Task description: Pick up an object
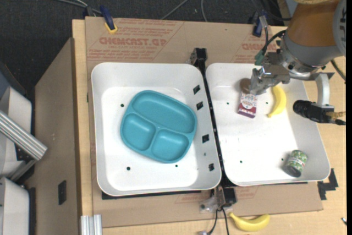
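Note:
In the right bin lie a small white, red and purple box, a yellow banana and a green-labelled can on its side near the front right corner. My gripper hangs over the back of this bin, just above the box's far end and left of the banana. A small brown shape sits right beside the gripper; I cannot tell what it is. The grey arm with its orange band comes in from the upper right.
The left bin bears a teal divided plate. A black divider with clips runs between the bins. Another banana lies on the bench beyond the front rim. Cables cross the back.

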`<state>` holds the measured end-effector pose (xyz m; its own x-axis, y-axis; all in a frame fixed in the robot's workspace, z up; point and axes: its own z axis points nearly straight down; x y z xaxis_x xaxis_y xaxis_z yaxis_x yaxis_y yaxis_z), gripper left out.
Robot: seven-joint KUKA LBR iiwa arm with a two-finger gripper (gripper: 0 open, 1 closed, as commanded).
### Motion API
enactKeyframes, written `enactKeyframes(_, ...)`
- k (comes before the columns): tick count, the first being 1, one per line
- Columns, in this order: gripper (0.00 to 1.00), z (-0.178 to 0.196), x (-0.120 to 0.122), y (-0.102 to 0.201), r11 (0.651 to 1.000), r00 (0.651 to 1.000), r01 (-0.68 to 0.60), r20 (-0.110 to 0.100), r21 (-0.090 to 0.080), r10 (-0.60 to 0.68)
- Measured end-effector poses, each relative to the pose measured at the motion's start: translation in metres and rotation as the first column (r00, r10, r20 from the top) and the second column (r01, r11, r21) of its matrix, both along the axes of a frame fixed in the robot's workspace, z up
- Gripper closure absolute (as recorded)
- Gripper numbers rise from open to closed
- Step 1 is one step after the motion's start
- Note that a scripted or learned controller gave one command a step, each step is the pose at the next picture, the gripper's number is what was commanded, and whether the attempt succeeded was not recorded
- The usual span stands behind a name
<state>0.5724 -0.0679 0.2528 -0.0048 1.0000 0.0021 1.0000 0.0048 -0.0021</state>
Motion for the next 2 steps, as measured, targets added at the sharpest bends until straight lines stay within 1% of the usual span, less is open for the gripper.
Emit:
enactKeyframes(1,1.00,-0.016,0.009,0.050,1.000,1.000,-0.001,-0.002,0.001,0.001)
enactKeyframes(2,1.00,-0.014,0.015,0.111,1.000,1.000,-0.002,0.003,0.000,0.002)
